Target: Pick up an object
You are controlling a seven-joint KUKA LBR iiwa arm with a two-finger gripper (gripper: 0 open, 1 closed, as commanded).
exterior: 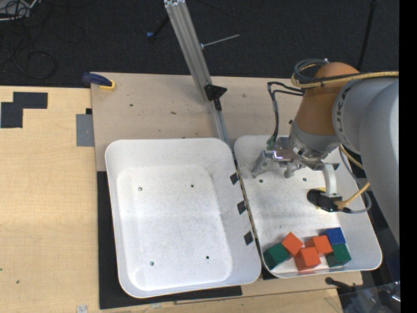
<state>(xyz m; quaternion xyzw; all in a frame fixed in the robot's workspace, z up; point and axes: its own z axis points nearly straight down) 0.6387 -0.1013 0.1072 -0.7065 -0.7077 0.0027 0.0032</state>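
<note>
While the grey arm with its orange band (324, 103) reached in from the right, the two-finger metal gripper (275, 163) hung over the far part of the right-hand shallow white bin (273, 207), and nothing sat between its fingers. How wide those fingers stood, I couldn't tell from this slant. Down at the near end of that same bin lay the small blocks in a tight cluster: a green cube (277, 254) leftmost, an orange cube (292, 243) just beside it, another orange cube (308, 258) nearer, a third orange cube (322, 244), a blue cube (335, 235) farthest right, and a dark green cube (339, 257) below it. All of them lay well apart from the gripper. The left-hand white bin (130, 168) sat alongside.
</note>
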